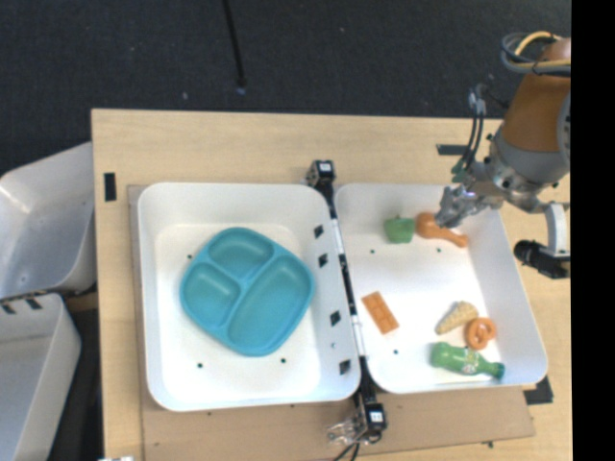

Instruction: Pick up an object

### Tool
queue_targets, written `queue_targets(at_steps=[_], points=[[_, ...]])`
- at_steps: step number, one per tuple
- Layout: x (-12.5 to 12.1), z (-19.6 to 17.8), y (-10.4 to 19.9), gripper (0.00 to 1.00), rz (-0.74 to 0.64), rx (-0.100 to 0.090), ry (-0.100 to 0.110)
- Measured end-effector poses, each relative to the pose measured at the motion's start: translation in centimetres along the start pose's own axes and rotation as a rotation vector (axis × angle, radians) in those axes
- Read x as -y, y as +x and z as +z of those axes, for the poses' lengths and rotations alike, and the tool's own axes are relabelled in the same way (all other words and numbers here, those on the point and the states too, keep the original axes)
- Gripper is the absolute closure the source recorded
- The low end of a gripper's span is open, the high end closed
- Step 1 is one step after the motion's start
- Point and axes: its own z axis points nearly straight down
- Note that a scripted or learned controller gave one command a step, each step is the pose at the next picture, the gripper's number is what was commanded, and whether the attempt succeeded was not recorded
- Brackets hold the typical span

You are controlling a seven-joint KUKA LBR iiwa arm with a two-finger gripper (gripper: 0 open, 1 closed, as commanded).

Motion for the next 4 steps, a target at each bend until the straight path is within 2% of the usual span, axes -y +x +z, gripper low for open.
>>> queue_targets(at_steps=[1,3,4], points=[[-0.3,-6.4,-0.6,1.0,-0.001,0.001,-0.002],[0.4,-6.6,8.7,1.0,-0.003,-0.002,0.006],[-0.2,-6.0,13.5,1.0,-0.004,-0.002,0.007]])
